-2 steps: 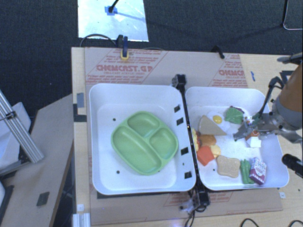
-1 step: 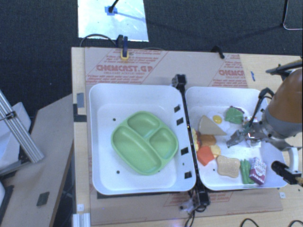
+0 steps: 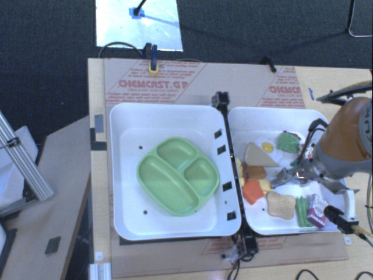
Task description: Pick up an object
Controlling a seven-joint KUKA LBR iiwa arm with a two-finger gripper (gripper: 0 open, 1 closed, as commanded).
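Grey metal two-finger gripper (image 3: 284, 176) sits low in the right shallow white bin (image 3: 256, 116), tips pointing left toward the food pile; whether it is open or closed can't be made out at this angle, and nothing visibly sits between the tips. Just beside the tips: small yellow block (image 3: 265, 184), brown toy chunk (image 3: 256, 172), orange-red wedge (image 3: 252, 191). Beige triangular slice (image 3: 256, 154) and yellow disc (image 3: 267, 147) lie just above. Tan bread-shaped slice (image 3: 281, 205) lies below the gripper, green stick pieces (image 3: 302, 210) and purple packet (image 3: 316, 210) to its right. Green leafy toy (image 3: 288, 141) near the bin's far side. Left white bin (image 3: 125, 156) holds a light green three-compartment plastic tray (image 3: 178, 175).
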